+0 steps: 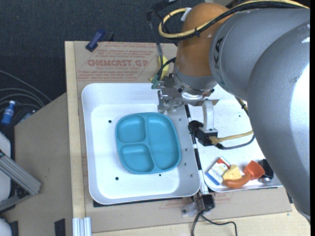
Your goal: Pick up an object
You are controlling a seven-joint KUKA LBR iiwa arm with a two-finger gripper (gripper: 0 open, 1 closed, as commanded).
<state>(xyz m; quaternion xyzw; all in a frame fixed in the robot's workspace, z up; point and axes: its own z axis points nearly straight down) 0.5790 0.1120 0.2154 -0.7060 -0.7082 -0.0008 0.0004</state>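
My gripper (170, 102) hangs over the left bin's (98, 102) far right corner, by the wall shared with the right bin (231, 112); its grip cannot be told. The blue tray (146, 142) lies just below-left, bare floor around it. Small toys (236, 173) cluster farther off, lower right.

Fixed overhead camera, slanted down on two white bins (93, 146), arm (256, 58) close at right

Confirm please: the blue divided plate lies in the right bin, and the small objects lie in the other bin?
Not quite. The camera view shows the blue divided plate in the left bin; the small objects lie in the other, the right bin.
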